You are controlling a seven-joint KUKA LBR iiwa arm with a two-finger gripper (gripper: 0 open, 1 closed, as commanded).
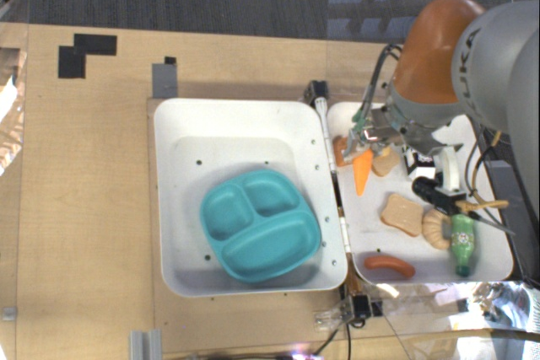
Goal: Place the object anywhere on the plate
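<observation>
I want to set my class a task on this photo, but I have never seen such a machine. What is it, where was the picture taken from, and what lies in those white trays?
One camera looks down from above at a slant. The grey and orange robot arm reaches in from the right. Its claw hangs over the right bin, with an orange toy carrot just beneath it. That bin also has toast, a sausage and a green bottle. The left bin bears a teal divided plate.

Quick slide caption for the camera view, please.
Pincer over the right bin at a carrot; teal plate waits in the left bin.
</observation>
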